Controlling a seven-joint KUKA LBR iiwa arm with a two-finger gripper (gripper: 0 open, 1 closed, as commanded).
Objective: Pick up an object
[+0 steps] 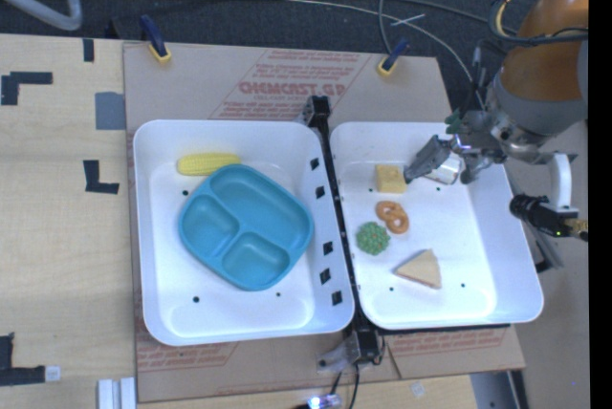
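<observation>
**Pincer low over the right bin, nothing seen in its grip**

Much of the arm [540, 44] is cut off by the upper right corner of the view: the orange band and the grey body below it are visible, the rest runs out of frame. The pincer [421, 166] is small and dark against the white; its fingers read as one narrow grey wedge pointing down and to the left, and whether they are spread or pressed together cannot be told. No object shows between them. A pale blur just behind the tip is too indistinct to name.

The arm leans in from the right, wrist bent so the pincer slants across the upper part of the right bin [497, 302]. Its tip lies just beside the yellow block [389, 179], to that block's right; contact cannot be judged.

Below the block in the same bin lie a pretzel [393, 216], a green ball [373, 238] just beside it, and a tan wedge [420, 269] nearer the front.

The left bin [153, 235] holds a blue divided plate [246, 226], tilted, with a corn cob [207, 164] at its upper left edge. Both bins stand on the bench [57, 235].
</observation>
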